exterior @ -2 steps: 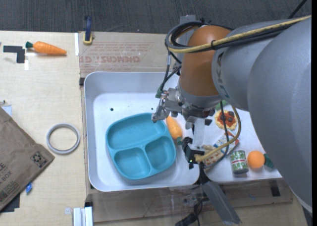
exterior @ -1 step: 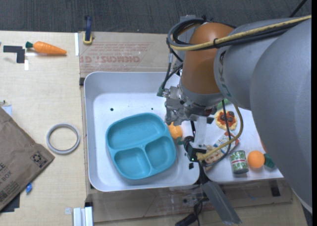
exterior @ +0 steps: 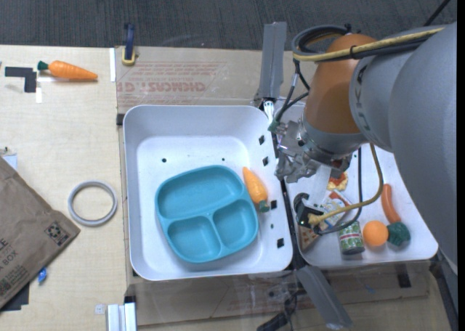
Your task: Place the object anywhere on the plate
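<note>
The small orange toy carrot [exterior: 254, 185] lies in the left white bin [exterior: 145, 141], touching the right rim of the blue three-compartment plate [exterior: 207, 213], with its green tip toward the near side. It looks like light, stiff moulded plastic with a smooth tapered body, so it may slip or roll; the thick middle, pinched across its width, seems the safest hold. The end effector [exterior: 294, 166] hangs over the wall between the two bins, just right of the carrot, and whether it is clenched or released I cannot tell. The plate is shallow and wide with low dividers, giving ample room. The right bin [exterior: 421, 246] holds crowded toy food, and the table [exterior: 58, 126] lies left.
</note>
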{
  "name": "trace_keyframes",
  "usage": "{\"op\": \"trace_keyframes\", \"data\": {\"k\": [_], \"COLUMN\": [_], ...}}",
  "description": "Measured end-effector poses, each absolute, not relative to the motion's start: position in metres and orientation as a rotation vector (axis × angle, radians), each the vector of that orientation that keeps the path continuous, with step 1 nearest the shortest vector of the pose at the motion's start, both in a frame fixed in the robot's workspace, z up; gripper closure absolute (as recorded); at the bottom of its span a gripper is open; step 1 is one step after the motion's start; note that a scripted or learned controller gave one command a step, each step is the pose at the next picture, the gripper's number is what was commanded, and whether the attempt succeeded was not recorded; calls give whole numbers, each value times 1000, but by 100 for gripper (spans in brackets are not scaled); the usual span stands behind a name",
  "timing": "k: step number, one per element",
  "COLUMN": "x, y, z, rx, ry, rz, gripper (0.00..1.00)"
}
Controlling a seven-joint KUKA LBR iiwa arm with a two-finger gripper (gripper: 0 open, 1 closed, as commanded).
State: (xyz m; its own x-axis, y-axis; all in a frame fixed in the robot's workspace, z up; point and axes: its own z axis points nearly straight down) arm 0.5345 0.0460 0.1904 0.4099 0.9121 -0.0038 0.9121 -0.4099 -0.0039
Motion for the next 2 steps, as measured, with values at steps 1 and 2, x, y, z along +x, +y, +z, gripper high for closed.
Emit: {"op": "trace_keyframes", "data": {"k": [1,2], "x": [596,596], "y": [29,29], "z": [263,271], "rx": [-2411,-2410], "ry": [-2015,-2017], "rz": [5,11], "gripper": [100,100]}}
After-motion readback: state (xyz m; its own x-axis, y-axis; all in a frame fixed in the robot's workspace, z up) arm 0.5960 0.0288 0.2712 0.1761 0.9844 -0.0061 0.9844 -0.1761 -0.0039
